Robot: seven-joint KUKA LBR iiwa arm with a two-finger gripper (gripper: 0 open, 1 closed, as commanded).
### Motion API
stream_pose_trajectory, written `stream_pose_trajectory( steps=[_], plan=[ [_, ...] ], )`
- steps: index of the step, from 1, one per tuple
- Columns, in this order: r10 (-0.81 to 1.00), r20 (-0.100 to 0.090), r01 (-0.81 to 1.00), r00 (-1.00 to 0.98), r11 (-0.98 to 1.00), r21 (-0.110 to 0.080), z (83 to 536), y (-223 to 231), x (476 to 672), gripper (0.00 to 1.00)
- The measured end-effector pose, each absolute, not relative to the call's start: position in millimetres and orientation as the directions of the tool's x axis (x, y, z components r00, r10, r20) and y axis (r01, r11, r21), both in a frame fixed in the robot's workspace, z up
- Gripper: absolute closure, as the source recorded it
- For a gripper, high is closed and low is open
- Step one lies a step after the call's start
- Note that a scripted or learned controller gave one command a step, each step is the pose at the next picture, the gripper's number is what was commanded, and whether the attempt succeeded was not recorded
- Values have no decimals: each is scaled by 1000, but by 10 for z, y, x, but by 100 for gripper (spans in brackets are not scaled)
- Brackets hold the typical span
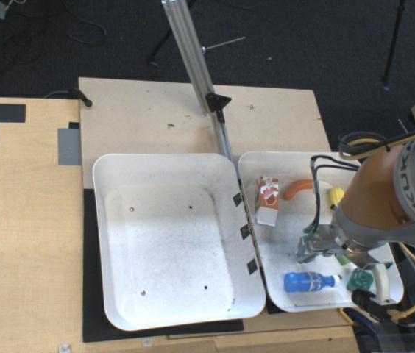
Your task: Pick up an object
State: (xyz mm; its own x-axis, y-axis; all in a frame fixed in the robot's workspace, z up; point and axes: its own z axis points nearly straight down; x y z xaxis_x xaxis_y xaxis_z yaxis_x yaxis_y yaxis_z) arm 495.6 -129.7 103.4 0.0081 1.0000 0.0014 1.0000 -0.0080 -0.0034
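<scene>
The right bin (277, 282) holds a small red and white carton (268, 201) near its left wall, an orange curved piece (298, 189) beside it, a yellow item (336, 195) partly behind the arm, a blue bottle with a white cap (308, 281) lying near the front, and a green object (361, 279) at the front right. My gripper (312, 249) hangs low over the bin's middle, just above the blue bottle, under the orange wrist band (373, 190). Nothing shows between its tips.
The left bin (163, 241) sits beside the right one, with black clips (244, 231) along the shared wall. A slanted aluminium bar (193, 57) rises from behind the bins. Cables (384, 311) trail at the right front corner.
</scene>
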Motion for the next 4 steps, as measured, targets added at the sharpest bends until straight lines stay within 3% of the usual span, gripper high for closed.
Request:
stream_pose_trajectory(
  steps=[1, 3, 4],
  plan=[
    [1000, 0, 1000, -1, 1, 3, 1614, -1315, 5051, 100],
    [1000, -1, 1000, -1, 1, 3, 2628, -1361, 4969, 100],
    [1000, 1, 1000, -4, 4, -2, 2610, -820, 5145, 100]
  ],
)
